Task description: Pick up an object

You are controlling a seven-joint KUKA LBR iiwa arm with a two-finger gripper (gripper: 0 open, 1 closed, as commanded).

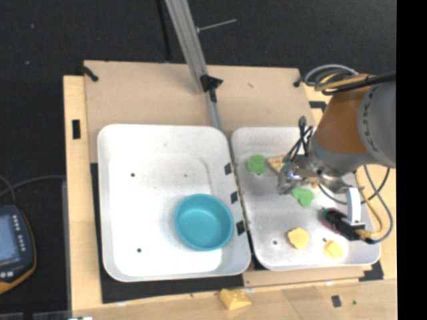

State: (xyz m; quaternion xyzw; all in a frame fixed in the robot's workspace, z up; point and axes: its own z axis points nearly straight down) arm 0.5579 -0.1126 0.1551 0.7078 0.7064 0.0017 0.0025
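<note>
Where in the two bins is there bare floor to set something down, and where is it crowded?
Left bin: bare everywhere except the blue bowl near its lower right. Right bin: crowded, with green pieces, yellow pieces and the gripper; a bare strip lies along its lower left.

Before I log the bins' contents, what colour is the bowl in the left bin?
Teal blue; the bowl shows clearly in the camera view.

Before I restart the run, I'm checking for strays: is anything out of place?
Yes. A yellow piece lies on the bench's front edge, outside both bins. The other small pieces are in the right bin.
</note>
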